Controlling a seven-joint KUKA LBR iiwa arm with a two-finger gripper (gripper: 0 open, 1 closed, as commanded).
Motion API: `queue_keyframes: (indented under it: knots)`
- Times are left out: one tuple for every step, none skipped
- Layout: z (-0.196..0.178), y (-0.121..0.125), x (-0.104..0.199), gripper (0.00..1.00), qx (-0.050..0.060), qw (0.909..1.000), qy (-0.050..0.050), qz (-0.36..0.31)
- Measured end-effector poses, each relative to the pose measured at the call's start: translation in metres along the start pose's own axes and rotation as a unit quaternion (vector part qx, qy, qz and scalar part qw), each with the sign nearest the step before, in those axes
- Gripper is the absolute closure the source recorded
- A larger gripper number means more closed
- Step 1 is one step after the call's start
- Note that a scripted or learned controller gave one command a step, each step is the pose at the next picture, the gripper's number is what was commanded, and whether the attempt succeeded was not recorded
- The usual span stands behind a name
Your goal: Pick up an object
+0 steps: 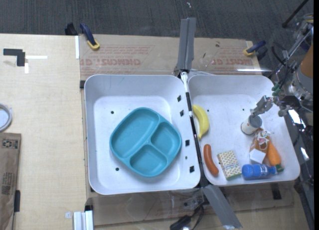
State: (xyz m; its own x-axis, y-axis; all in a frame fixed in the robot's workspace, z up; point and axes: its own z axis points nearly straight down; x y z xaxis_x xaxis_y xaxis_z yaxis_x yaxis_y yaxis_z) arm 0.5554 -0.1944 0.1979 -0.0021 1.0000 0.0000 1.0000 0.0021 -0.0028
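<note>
Dark carpet runs along the top, and below it sits a pale wooden desk [40, 89] with two white bins side by side. Left bin [94, 124] has just a teal divided plate [144, 142] lying flat in the middle, three compartments, tilted a bit diagonally.

Right bin [224, 89] is where all the stuff is. Banana [201, 120] lies up against the left wall, and a red sausage [210, 160] sits below it near the front corner. Just beside the sausage is a small box [229, 164], and touching that is a blue bottle [258, 171] lying on its side along the front edge. Above the bottle there's a carrot [272, 154] and a small carton [259, 147], kind of bunched together.

Arm comes in from the right, and the end effector [256, 113] hangs low over the right part of that bin, above the carton pile. Honestly can't tell if it's spread or pressed together from this angle. A small pale round thing [247, 127] sits right under its tip, too blurry to identify.
</note>
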Motion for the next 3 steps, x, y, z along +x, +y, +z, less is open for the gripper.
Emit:
queue_keyframes:
  knots:
    - [0.107, -0.032, -0.017, 0.00, -0.001, 1.0000, 0.007, 0.004]
    - [0.096, -0.033, -0.025, 1.00, -0.002, 1.0000, 0.001, 0.009]
    - [-0.026, -0.050, 0.023, 1.00, -0.001, 0.9964, -0.001, 0.085]
